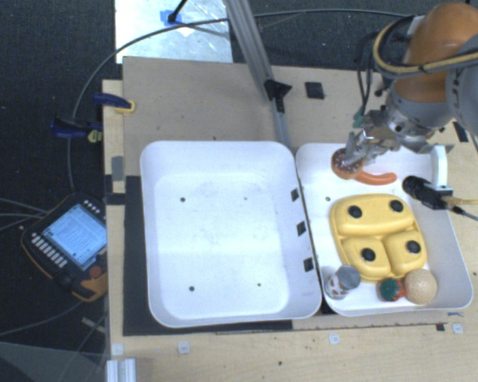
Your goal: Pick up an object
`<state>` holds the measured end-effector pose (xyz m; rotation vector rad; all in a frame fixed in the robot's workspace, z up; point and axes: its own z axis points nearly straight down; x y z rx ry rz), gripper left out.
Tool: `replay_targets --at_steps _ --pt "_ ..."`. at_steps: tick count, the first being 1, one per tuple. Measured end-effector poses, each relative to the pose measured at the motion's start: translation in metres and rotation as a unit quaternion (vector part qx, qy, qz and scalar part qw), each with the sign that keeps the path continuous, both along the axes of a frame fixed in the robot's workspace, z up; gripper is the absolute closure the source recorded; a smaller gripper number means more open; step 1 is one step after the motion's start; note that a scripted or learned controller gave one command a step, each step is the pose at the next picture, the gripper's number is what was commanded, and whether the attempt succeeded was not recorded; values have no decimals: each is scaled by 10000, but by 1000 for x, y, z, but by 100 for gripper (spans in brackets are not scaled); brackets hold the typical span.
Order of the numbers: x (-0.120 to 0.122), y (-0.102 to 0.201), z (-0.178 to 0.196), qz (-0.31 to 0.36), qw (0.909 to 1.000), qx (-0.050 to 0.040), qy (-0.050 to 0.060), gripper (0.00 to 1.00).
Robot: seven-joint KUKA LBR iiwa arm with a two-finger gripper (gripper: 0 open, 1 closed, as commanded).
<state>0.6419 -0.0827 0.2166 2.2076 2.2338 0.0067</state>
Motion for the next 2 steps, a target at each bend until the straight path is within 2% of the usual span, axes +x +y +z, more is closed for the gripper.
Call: replay_targets --at_steps 2 --pt "14 98 19 -5 10000 2 0 100"
